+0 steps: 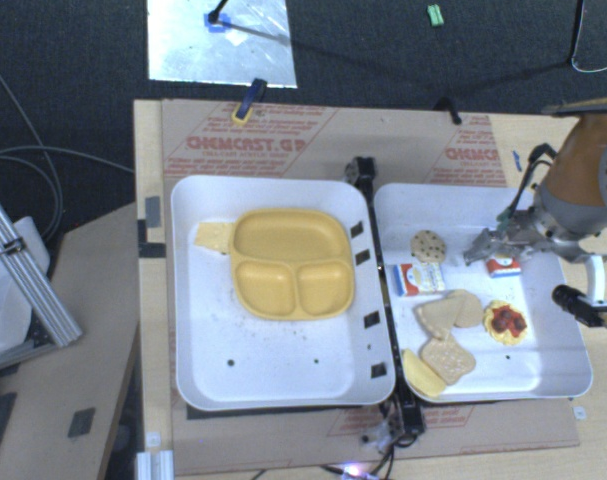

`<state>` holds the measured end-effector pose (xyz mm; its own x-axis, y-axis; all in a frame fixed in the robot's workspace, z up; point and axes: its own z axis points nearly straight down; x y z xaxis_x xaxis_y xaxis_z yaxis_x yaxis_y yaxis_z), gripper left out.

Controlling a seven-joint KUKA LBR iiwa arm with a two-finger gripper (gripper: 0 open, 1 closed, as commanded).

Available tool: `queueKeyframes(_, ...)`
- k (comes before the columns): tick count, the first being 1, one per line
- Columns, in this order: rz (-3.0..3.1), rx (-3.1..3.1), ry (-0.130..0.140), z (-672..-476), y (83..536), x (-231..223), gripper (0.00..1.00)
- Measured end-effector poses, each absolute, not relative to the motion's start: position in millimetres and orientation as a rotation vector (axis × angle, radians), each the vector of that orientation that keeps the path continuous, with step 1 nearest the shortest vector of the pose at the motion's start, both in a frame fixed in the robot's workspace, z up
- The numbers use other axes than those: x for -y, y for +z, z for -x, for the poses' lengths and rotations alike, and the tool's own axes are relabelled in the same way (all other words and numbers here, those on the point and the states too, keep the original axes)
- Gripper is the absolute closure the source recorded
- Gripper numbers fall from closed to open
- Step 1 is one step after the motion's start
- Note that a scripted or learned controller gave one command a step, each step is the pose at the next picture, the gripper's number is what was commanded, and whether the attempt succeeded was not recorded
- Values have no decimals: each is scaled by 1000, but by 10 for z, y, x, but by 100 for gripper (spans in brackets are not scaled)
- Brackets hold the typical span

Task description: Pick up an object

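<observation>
The gripper (486,247) hangs over the upper part of the right bin (563,368), with nothing between its fingers, which stand slightly apart; a small red and white packet (502,265) lies just beside it; a cookie (428,245) lies near; the yellow tray (289,263) sits in the left bin (198,368).

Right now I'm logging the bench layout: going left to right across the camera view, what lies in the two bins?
Yellow sponge piece → yellow divided tray → red-and-blue carton → small pizza, with the gripper above the right bin.
</observation>
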<state>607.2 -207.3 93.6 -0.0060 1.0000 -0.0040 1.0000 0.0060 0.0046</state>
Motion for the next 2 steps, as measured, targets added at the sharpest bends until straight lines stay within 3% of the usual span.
queueKeyframes(1, -2219, -2216, 3, -5277, 1834, 2081, 0)
queueKeyframes(2, -2200, -2219, 7, -6266, 849, 2066, 0)
